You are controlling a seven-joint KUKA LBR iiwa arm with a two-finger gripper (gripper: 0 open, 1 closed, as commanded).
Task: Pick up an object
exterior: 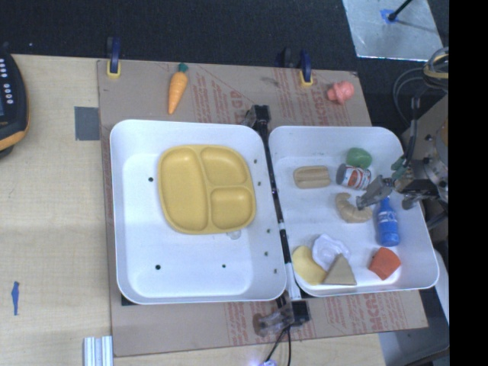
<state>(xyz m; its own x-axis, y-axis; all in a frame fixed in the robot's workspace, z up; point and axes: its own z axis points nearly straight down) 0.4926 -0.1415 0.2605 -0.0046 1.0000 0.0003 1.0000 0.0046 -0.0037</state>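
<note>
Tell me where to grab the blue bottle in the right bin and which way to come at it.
Probably take the blue bottle across its body, near the middle, coming straight down from above. It lies flat with its long axis running roughly up and down in the camera view, so fingers closing left to right would span its narrow width. The gripper sits just above its cap end; the tan piece lies close on its left.

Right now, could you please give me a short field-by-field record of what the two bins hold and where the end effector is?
left bin: white bin holding a yellow three-compartment plastic plate
right bin: white bin with a tan bread roll, green round item, blue plastic bottle, red-orange block
outside bins: orange toy carrot, pink toy
end effector: above the right bin, beside the bottle
</note>
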